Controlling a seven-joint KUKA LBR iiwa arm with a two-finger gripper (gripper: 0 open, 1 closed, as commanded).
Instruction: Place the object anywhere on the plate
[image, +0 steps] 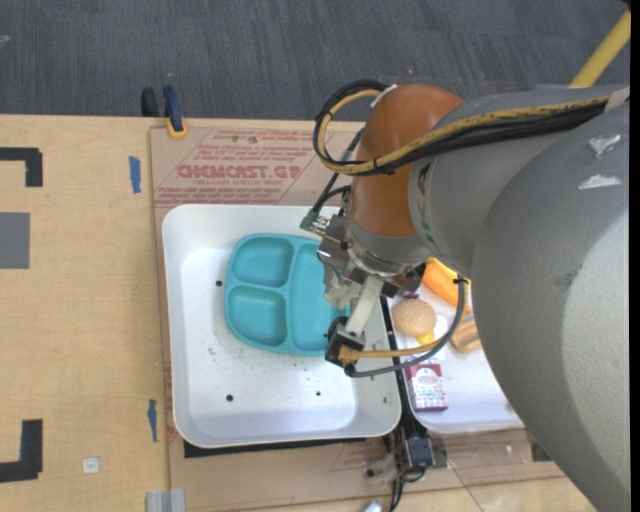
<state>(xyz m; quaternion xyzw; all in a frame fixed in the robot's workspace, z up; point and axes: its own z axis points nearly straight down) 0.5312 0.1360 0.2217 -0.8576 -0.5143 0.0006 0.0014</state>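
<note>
- The teal plate (265, 295), divided into three compartments, is lying flat in the left bin (260, 395), towards that bin's upper right part.
- The claw (340, 292) is hanging over the plate's right edge, close above the rim. Whether it is open or closed cannot be told, and nothing is showing clearly in its grasp.
- The grey arm (540, 220), with its orange band (400, 150), is reaching in from the right and covering much of the right bin (480, 408).
- Which piece is the one to be placed cannot be told. The loose pieces are all lying in the right bin, apart from the plate.
- A round tan bun-like piece (413, 318) is sitting just right of the wall between the bins.
- An orange piece (440, 278) is showing above it, half under the arm.
- A tan piece (466, 336) is peeking out to its right.
- A small red-and-white box (428, 388) is lying below the bun.
- Both bins are resting on a cardboard sheet (240, 165) with red print, which is lying on the wood-coloured worktop (80, 300).
</note>
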